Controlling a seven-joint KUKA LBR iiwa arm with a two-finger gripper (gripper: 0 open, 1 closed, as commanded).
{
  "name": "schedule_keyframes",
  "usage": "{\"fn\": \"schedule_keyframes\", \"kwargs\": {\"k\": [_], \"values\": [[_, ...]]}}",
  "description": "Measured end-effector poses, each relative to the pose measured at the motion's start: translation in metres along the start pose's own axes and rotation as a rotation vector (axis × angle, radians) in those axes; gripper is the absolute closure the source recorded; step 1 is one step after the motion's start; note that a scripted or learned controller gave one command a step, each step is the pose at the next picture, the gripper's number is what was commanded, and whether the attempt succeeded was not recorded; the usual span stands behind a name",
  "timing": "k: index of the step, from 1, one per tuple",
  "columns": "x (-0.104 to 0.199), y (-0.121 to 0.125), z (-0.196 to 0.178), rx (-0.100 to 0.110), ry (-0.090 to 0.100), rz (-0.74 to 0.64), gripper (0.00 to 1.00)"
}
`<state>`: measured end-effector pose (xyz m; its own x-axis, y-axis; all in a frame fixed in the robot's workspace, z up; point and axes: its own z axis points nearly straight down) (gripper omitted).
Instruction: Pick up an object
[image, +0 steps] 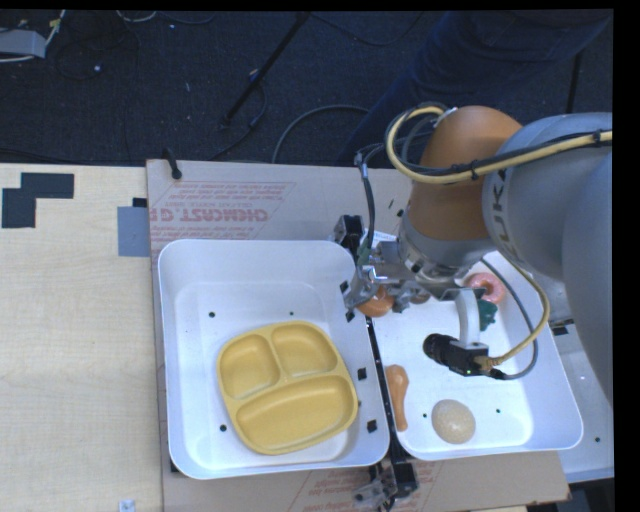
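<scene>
camera view: the gripper (372, 292) was seen low over the far left corner of the right bin (560, 420), beside the wall shared with the left bin (190, 300). a small orange object (377, 306) was pressed close under the gripper, but whether it was clamped could not be told. an orange spoon-like piece (398, 392) lay along the right bin's left wall, nearer the front edge, well apart from the gripper. a pale egg-shaped object (453, 421) rested near the front edge. a yellow divided plate (288, 385) lay in the left bin.
</scene>
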<state>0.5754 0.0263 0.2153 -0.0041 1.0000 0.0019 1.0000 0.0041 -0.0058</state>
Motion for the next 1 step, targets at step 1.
{"fn": "schedule_keyframes", "kwargs": {"k": [1], "values": [[0.0501, -0.0197, -0.0103, -0.001, 0.0, -0.001, 1.0]]}}
